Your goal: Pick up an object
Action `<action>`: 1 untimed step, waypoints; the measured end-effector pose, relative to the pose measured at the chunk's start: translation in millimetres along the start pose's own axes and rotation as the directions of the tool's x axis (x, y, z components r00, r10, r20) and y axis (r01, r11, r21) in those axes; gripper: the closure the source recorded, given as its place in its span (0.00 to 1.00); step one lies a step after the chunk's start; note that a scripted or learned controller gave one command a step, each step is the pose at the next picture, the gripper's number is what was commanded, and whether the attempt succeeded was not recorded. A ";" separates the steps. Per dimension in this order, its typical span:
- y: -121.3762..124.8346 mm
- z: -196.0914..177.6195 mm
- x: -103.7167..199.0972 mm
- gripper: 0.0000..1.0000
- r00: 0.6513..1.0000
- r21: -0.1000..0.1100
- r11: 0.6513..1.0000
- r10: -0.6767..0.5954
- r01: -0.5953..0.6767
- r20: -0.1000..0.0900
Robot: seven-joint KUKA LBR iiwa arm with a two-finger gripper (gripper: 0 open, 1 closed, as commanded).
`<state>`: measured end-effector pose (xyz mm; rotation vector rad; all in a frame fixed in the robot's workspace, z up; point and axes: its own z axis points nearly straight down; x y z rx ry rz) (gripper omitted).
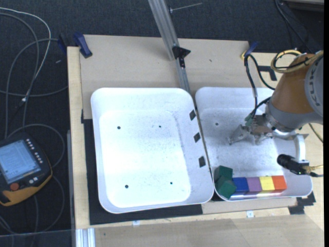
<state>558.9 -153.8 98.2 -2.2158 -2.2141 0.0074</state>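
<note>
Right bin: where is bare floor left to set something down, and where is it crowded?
In the right bin, bare floor runs along the far wall and down the side bordering the left bin, which looks bare throughout. The near edge is crowded: green blocks and a row of coloured blocks. The gripper hangs over the middle.
</note>
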 end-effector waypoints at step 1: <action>-17.3 -80.7 -49.0 0.00 1.000 -0.018 1.000 0.003 -0.003 0.009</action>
